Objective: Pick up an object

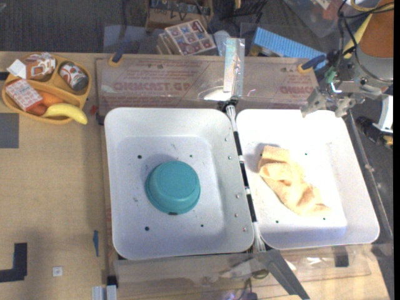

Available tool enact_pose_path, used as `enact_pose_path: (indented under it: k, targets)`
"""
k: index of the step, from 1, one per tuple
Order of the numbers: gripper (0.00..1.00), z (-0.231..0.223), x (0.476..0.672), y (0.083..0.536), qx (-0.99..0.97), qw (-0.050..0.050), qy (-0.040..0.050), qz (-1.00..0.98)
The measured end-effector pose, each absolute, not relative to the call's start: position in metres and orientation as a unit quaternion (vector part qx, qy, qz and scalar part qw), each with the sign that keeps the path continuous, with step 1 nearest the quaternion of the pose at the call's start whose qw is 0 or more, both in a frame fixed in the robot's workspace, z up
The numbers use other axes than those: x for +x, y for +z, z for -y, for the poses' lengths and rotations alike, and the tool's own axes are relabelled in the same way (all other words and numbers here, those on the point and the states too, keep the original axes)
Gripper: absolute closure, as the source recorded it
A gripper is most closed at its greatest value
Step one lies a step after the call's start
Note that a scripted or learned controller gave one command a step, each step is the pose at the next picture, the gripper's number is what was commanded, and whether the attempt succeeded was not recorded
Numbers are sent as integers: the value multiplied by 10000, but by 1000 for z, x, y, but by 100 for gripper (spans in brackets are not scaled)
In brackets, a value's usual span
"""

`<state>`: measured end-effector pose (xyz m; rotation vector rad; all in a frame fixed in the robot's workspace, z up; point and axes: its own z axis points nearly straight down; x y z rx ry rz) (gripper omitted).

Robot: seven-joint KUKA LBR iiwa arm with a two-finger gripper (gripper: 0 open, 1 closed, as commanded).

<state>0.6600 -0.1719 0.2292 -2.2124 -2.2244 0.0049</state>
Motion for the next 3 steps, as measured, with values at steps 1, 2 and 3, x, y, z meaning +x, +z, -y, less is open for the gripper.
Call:
enact_pose_path:
  k: [1, 2, 3]
  targets:
    - [0, 127, 667, 219, -7562, 23, 24, 6543]
    - [0, 130, 669, 346, -6943, 4, 16, 7197]
    - [0, 100, 627, 220, -6752, 17, 14, 7376]
